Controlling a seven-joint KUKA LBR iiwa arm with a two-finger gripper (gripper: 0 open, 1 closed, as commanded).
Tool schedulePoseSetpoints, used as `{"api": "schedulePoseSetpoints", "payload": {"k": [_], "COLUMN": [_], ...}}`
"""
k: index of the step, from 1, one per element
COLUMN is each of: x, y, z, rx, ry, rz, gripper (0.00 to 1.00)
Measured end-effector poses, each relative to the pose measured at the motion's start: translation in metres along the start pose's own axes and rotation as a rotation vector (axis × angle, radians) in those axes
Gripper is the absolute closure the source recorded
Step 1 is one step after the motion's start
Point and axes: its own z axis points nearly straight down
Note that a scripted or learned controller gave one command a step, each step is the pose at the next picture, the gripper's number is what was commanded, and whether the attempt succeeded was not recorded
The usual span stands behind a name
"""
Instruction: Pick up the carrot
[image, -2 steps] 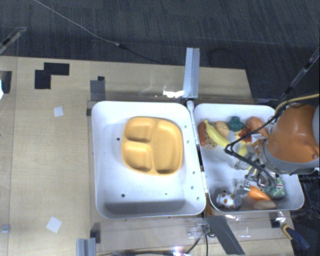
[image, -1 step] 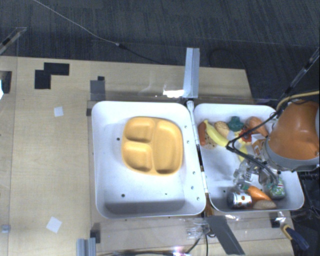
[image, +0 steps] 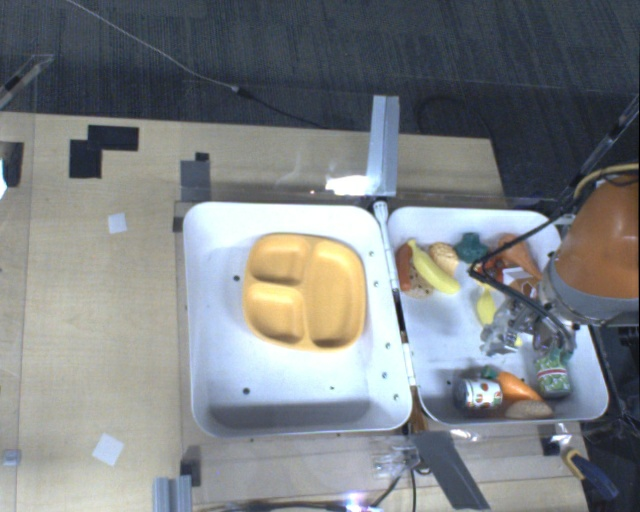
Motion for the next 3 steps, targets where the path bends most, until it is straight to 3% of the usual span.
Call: {"api": "schedulePoseSetpoints", "payload": {"k": [1, 2, 3], "x": [0.023, 0.006, 0.001], "y": [0.032, -0.008, -0.03], "z": [0.056, 0.056, -0.001], "rx": [-0.001, -0.002, 0.001], "ry": [-0.003, -0.01, -0.001], "rz": [0.135, -0.12, 0.025], "gripper": [1.0, 1.0, 1.0]}}
